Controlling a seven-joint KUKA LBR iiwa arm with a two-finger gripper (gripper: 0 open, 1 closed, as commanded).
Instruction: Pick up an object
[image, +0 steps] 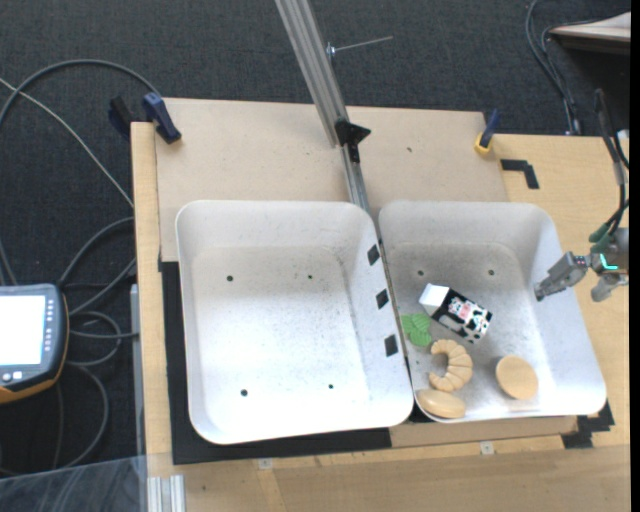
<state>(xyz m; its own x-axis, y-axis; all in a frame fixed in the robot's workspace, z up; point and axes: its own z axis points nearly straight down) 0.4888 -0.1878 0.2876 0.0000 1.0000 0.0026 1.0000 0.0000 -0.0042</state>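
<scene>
**Down by the right bin's edge, the gripper waits with nothing in it**

Over at the far right of the bench, the gripper (578, 280) sits above the outer rim of the right bin (520, 225). Two grey fingers (555, 277) show, pointing leftward and a little downward across the bin's wall, spread apart with a visible gap and nothing between them. A small green light glows on the body just behind them.

All the objects lie in the lower half of that right bin. Nearest the middle is a small black-and-white box (457, 312) with a red mark on it; its long axis runs on a diagonal, from upper left down to lower right, the white end pointing toward the divider between the bins. Just beside its lower left corner lies a flat green leaf-shaped piece (416, 330). Below that is a tan ridged croissant-shaped piece (452, 364), curved like a crescent, its open side turned left. Touching its lower end, or very nearly, is a smooth tan oval (441, 403) lying along the bin's front wall, long axis roughly left to right. A round tan disc (517, 377) rests by itself to the right, apart from the others and closest to the gripper, though still well below it.

The left bin (200, 260) shows only speckled white floor. A grey metal rail (320, 80) slants down from the top toward the seam between the bins.
</scene>
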